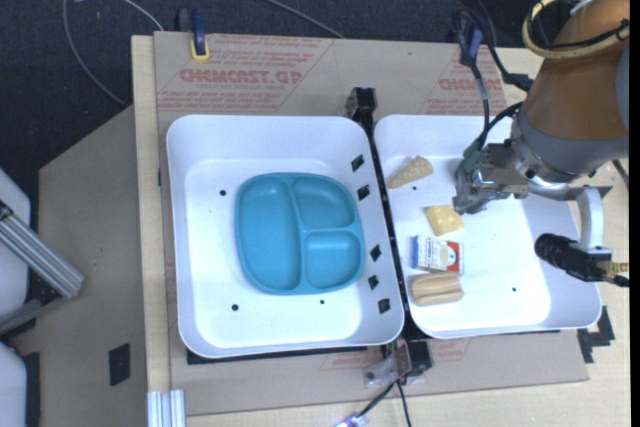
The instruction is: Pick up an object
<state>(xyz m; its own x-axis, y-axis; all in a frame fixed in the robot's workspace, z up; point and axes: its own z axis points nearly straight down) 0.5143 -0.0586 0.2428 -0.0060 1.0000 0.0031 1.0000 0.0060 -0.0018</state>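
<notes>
In the right bin lie several small food items: a pale wedge near the back left, a yellow block, a white, blue and red carton, and a tan roll at the front. My gripper hangs over the right bin, just right of the yellow block and behind the carton. I see nothing between its fingers. The arm reaches in from the right, its orange band above the wrist.
The left bin holds a blue divided plate. A black divider with clips runs between the bins. Blue clamps sit on the board's back edge. A black part of the arm juts over the right bin's right side.
</notes>
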